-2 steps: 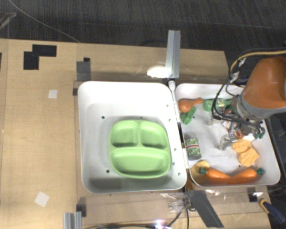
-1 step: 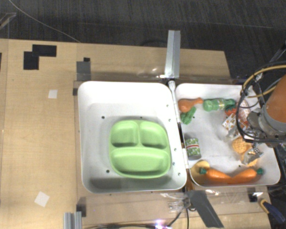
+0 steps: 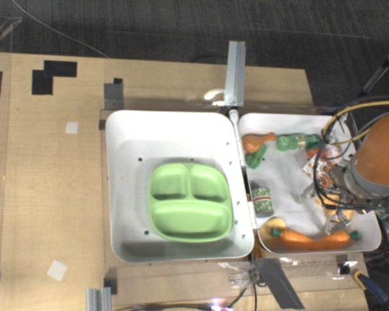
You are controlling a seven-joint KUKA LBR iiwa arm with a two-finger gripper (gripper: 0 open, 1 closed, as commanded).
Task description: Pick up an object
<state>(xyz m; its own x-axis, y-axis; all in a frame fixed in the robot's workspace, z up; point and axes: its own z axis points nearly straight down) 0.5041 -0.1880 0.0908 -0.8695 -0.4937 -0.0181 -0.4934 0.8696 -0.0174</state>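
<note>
I am looking down on the worktop (image 3: pixel 45 193), where the arm (image 3: pixel 381 154) is reaching into the right bin (image 3: pixel 292 173) from the right, its wrist hanging over the far side among cables. Whether the jaws are apart or together I cannot tell. A carrot (image 3: pixel 314 240) is lying along the near wall, a small can (image 3: pixel 262 201) near the divider. A green divided plate (image 3: pixel 190 201) is sitting in the left bin (image 3: pixel 126 148).
</note>
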